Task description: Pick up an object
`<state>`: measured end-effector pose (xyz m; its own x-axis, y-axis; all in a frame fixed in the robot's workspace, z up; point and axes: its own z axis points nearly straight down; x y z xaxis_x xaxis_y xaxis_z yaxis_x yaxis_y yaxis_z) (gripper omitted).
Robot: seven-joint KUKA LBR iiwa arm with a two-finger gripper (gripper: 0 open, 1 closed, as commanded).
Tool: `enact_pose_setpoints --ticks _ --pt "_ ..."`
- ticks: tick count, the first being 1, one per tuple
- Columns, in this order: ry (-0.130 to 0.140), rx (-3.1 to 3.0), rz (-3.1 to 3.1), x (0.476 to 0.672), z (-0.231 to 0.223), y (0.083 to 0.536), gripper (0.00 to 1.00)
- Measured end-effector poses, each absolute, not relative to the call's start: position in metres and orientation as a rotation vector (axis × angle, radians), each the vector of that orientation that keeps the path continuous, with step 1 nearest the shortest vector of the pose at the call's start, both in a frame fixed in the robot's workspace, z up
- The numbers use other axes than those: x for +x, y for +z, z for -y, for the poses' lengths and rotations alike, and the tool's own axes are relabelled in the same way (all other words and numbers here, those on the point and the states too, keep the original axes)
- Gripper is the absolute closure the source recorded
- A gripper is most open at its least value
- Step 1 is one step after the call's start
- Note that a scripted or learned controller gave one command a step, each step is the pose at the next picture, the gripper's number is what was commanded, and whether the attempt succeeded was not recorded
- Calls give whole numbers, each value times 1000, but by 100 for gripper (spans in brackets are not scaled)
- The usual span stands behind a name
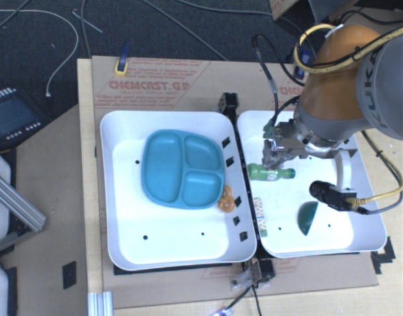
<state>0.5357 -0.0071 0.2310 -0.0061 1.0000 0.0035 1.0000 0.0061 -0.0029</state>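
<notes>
plainly, the likeliest target is the green bottle (270,173), lying on its side in the right bin (359,239), close to that bin's left wall. our pincer (275,155) hangs right over it, low enough that metal and bottle overlap from this slant, and we cannot tell whether it touches the bottle or how its tips are set.

the risks, as we judge them: a bottle on its side is round and may roll or squirt out if the tips close off-centre or along its length rather than across it. the wall beside it leaves little room, so a tip may land on the wall or on the divider between the bins instead of beside the bottle. a slanted view also hides height, so a close above the bottle would catch nothing.

further out in the same bin, a dark teal piece (308,217) lies near the front, well apart, and should not interfere. in the left bin (122,196), the blue plate (183,168) and a small orange thing (226,201) beside it are out of the way.
</notes>
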Motion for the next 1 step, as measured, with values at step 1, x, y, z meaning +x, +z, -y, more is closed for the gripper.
enact_pose_setpoints --ticks 1 --pt "-4 -2215 2227 545 -37 234 100"
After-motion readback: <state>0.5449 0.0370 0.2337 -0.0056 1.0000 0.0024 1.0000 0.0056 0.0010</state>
